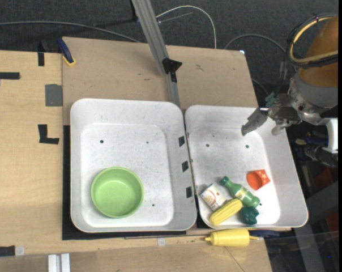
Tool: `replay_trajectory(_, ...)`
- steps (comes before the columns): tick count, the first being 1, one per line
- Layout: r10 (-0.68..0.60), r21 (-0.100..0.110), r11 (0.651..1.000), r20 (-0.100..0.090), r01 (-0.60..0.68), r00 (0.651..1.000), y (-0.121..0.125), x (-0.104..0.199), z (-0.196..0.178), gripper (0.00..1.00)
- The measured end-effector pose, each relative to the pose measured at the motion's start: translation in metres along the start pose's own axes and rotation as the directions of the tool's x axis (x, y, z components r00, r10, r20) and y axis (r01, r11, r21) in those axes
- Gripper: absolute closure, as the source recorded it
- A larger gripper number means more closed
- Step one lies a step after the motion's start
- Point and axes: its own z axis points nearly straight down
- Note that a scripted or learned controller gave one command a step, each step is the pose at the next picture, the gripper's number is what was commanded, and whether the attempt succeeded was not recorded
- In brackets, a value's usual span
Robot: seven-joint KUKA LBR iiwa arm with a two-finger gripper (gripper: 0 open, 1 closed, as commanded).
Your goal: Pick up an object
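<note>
The tool (255, 123) hangs over the right bin's (227, 123) upper edge, its grip state impossible to tell, well apart from the toys: corn (225, 211), bottle (239, 190), and can (212, 196) lie touching, so a descent may catch several or slip.

Grey arm (310, 98) — orange band, thin black cable looped around.
</note>
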Motion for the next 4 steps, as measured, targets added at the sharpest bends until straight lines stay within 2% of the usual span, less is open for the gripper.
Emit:
replay_trajectory(1, 0.001, 0.0, 1.0, 0.0, -0.001, 1.0, 0.0, 0.0, 0.0, 0.0)
replay_trajectory(3, 0.003, 0.007, 1.0, -0.001, -0.003, 1.0, -0.012, -0.006, 0.126, 0.0)
replay_trajectory(4, 0.002, -0.002, 1.0, 0.002, -0.002, 1.0, -0.011, -0.006, 0.176, 0.0)
